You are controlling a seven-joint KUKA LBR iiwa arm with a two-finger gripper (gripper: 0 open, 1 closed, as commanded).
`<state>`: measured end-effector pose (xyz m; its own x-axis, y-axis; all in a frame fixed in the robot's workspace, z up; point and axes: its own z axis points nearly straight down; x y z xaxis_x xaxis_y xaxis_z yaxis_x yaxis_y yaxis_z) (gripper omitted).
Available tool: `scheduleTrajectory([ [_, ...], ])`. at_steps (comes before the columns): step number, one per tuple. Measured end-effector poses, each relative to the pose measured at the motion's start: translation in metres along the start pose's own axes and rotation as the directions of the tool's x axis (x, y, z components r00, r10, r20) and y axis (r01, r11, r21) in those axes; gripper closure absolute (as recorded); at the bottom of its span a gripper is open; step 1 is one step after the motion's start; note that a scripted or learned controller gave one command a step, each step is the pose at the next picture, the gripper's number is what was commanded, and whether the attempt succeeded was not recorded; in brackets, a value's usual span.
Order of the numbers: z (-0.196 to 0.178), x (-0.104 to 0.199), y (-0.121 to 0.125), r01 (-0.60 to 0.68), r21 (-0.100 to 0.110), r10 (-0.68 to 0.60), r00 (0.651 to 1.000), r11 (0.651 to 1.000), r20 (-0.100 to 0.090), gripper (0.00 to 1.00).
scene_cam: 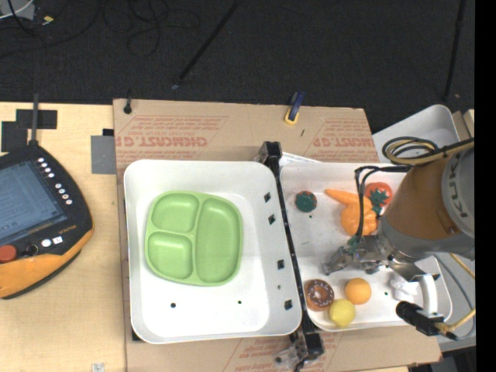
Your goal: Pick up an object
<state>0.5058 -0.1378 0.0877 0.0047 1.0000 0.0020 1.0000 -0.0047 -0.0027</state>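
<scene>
Small toy foods lie in the right bin (298,235). At the back are a dark green piece (306,201), a carrot (339,196) and a red tomato (379,190). An orange fruit with a green stalk (355,219) lies just below the carrot. Near the front edge sit a chocolate donut (318,293), an orange ball (357,291) and a yellow lemon (342,312). My gripper (342,260) hangs low over the bin's middle, between the orange fruit and the orange ball, with nothing visibly held. The arm's orange band (422,208) hides the bin's right part.
The left bin (143,285) holds a green divided plate (194,237). A black divider (280,239) runs between the bins. A teach pendant (35,215) lies at the far left on the bench. Cables (411,147) loop at the right behind the arm.
</scene>
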Motion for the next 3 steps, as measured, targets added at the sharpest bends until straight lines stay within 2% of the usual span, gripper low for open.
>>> scheduleTrajectory([
  [1, -0.011, -0.003, 0.0, -0.008, -0.001, 0.008, 1.0, 1.0, 0.0, 1.0],
  [3, -0.13, 0.007, -0.006, 0.005, -0.006, -0.005, 1.0, 1.0, 0.002, 1.0],
])
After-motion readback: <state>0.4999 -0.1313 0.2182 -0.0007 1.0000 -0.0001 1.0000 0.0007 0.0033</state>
